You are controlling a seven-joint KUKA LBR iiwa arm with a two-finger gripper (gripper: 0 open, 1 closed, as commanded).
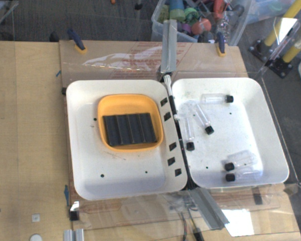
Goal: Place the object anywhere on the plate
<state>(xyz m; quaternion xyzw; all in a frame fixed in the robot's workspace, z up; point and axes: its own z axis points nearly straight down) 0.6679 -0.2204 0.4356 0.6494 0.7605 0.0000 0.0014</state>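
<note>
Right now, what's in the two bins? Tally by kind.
Orange plate: 1
Black ridged block on the plate: 1
Clear vials with black caps, right bin: 5
Total: 7

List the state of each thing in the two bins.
Plate: upright in the left bin, holding a dark ribbed block.
Block: lying flat on the plate.
Tubes: five clear ones with black caps, all lying on their sides in the right bin, capped.
Top tube: apart from the rest.
Middle tubes: two, close together.
Bottom tubes: two, side by side.
</note>
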